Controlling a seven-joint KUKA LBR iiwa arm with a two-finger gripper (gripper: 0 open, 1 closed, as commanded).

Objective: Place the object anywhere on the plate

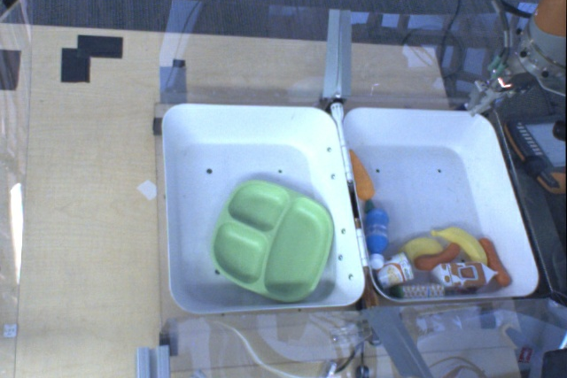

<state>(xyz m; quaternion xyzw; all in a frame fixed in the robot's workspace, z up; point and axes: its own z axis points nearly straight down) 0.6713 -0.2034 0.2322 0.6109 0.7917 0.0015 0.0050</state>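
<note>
Jaws (487,88) hover at the right bin's (496,155) far corner; their opening cannot be told. 1 green plate (273,239) lies bare in the left bin (190,190). Toy food (447,261) remains unpicked, so nothing is placed.

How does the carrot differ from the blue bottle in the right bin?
The carrot is orange and tapered; the blue bottle is blue with a white cap and a rounder body. The carrot lies higher up the bin's left wall, the bottle below it, nearer the pile of items in the bottom corner. Both lie on their sides along that wall, roughly end to end.
</note>
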